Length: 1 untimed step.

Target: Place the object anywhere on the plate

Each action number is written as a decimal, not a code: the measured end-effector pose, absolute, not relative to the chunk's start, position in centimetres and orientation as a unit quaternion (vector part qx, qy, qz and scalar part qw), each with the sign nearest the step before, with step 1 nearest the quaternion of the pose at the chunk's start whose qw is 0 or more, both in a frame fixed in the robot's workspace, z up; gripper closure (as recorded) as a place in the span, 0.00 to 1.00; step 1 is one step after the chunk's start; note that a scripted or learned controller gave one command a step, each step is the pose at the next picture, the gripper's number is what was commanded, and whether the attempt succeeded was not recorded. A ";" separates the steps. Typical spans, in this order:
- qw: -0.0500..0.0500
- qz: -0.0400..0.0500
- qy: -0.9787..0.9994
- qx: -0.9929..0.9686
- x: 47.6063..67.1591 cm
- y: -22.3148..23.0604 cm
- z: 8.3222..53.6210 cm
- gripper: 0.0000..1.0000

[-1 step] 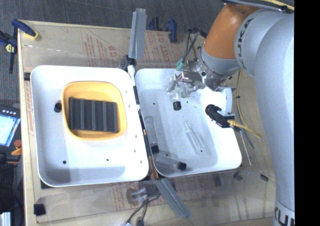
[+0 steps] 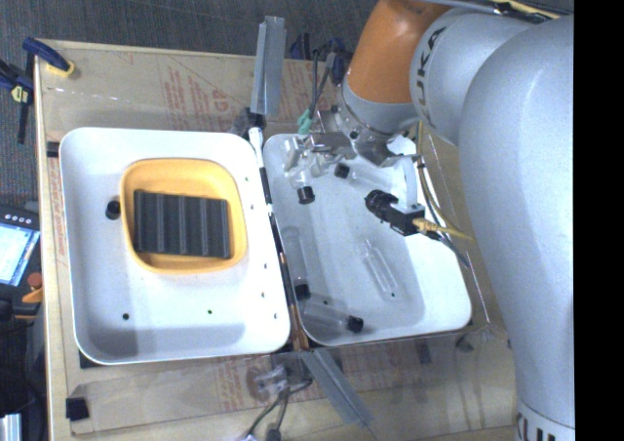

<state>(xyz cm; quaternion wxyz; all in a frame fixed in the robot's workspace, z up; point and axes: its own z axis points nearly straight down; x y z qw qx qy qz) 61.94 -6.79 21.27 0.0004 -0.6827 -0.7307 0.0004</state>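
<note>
With the gripper (image 2: 310,158) low in the right bin (image 2: 444,307), grip unreadable, the clear tube (image 2: 378,268) could slip before reaching the yellow plate (image 2: 180,176)

A single fixed camera looks down at a slant on the bench (image 2: 146,78) from above, near enough that the two white bins — left bin (image 2: 88,317) and right bin (image 2: 444,307) — span most of the frame. The grey arm (image 2: 507,166) looms large at the right, closest to the lens.

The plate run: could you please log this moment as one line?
gripper: over right bin's far-left corner | plate: left bin, holds dark ridged block
</note>
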 end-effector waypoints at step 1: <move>0.000 0.000 -0.823 -0.568 64.6 -1.5 21.4 1.00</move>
